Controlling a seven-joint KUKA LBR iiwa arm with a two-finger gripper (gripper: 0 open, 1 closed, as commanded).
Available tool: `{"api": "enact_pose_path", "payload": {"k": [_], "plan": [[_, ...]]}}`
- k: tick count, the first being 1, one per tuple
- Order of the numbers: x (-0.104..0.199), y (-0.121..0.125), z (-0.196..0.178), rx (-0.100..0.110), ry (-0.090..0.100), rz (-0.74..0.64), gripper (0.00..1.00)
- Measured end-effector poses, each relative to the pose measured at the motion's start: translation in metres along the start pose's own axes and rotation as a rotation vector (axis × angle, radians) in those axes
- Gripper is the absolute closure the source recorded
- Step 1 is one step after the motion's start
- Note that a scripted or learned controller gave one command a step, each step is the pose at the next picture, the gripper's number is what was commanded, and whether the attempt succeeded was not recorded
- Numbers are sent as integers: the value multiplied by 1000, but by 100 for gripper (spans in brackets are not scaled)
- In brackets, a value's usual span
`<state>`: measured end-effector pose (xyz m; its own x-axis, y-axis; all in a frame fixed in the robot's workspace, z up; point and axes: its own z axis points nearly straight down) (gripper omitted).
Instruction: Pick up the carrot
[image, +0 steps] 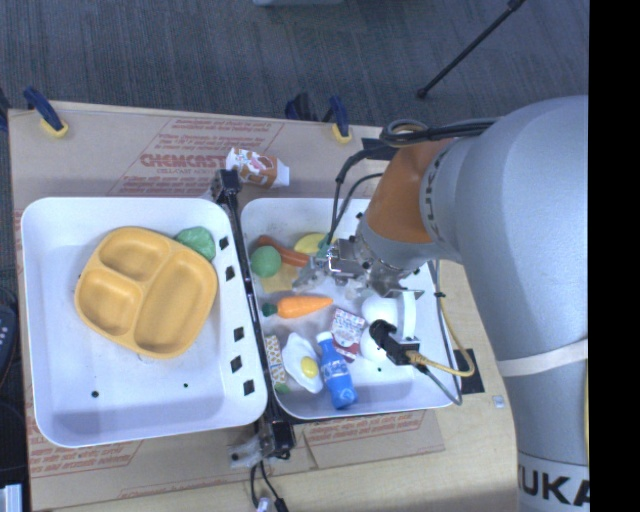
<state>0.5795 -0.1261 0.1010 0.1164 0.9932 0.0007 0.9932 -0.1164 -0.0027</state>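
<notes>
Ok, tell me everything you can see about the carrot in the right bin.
The carrot is a small orange toy, smooth like plastic, with a green stub at its left end. It lies flat, pointing left to right, near the middle of the right bin. A green ball sits just above its left end, a fried egg below. The gripper is above and right of it, not holding it.
</notes>
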Motion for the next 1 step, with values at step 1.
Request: {"api": "enact_pose_path", "payload": {"k": [1], "plan": [[33, -19, 10, 3, 0, -19, 0]]}}
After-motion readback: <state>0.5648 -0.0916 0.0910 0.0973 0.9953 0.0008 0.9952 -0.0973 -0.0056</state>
